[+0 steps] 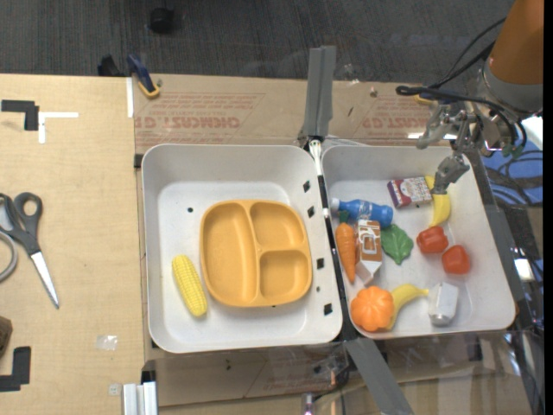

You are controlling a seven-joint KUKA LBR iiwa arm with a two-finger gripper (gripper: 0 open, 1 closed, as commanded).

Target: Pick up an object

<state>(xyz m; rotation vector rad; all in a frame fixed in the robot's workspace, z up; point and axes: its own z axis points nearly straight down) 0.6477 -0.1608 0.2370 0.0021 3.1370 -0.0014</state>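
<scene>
Approach step: your tool point(449, 173) hangs over the upper part of the right bin point(497, 232), just above the yellow banana point(441, 207) and beside the small maroon carton point(409, 191); whether it is wide or narrow you cannot tell from this slant, and nothing is seen held. Your next move calls for a straight descent onto one item, likely that banana, which lies close against the carton and near the red tomato point(431, 239), so centre carefully before closing

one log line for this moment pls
gripper: above right bin, far side | nearest: banana, purple carton | grasp: none seen
</scene>
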